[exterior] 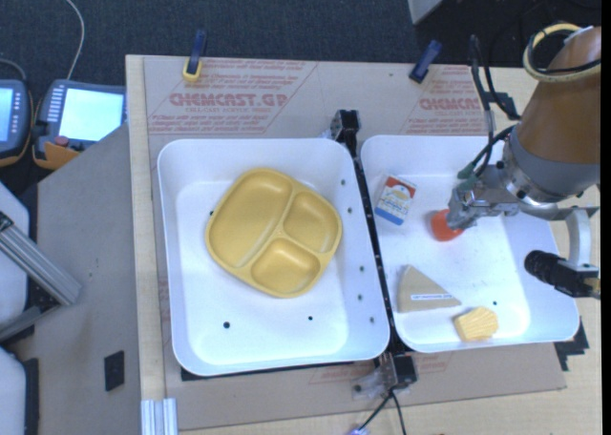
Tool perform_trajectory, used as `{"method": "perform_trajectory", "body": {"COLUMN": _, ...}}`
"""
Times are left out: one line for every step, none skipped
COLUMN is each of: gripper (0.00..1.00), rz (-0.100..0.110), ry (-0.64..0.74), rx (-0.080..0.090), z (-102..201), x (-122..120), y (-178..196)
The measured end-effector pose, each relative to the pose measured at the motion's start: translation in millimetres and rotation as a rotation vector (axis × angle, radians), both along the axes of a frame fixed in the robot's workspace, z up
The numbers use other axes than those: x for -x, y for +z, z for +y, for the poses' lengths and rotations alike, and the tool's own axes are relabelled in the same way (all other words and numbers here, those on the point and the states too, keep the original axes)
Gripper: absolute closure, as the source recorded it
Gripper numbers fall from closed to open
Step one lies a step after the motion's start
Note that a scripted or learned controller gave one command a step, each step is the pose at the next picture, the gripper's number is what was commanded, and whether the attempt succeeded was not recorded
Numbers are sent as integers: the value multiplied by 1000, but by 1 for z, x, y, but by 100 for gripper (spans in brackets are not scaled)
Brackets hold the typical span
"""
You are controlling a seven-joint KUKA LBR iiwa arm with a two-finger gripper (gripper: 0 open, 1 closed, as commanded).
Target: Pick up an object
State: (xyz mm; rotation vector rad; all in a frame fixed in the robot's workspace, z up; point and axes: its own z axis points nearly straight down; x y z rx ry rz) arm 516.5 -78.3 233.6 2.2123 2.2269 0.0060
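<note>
Looming largest at the frame's right, the arm is sitting closest to the lens, and I am looking past its wrist to the gripper, which is hanging low in the right bin. Directly under and slightly to the near-left of the gripper, a small red object is lying on the bin floor; I am treating it as the thing to pick. Whether the hand is released, clenched or already grasping that object, I cannot tell from this angle.

To do this step well, I am judging that the gripper needs centring over the red object before closing, since it looks small and rounded and may squirt sideways if caught off-centre. A straight, slow lift afterwards would show at once whether it is coming along.

Just left of the gripper, a small carton is lying near the bin wall. Nearer me than the gripper, a wedge and a yellow piece are resting well apart from it. Far to its left, a yellow tray is lying in the left bin.

Part of the red object is being covered by the gripper body, so its true shape is hard to make out. Cables are crossing the wrist and blurring its outline.
</note>
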Motion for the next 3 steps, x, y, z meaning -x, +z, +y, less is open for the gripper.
{"method": "perform_trajectory", "body": {"gripper": 100, "rz": 1, "ry": 0, "rx": -1, "z": 54, "x": -1, "y": 7}}
{"method": "perform_trajectory", "body": {"gripper": 100, "rz": 7, "ry": 0, "rx": -1, "z": 107, "x": 2, "y": 0}}
{"method": "perform_trajectory", "body": {"gripper": 100, "rz": 4, "ry": 0, "rx": 0, "z": 162, "x": -11, "y": -14}}
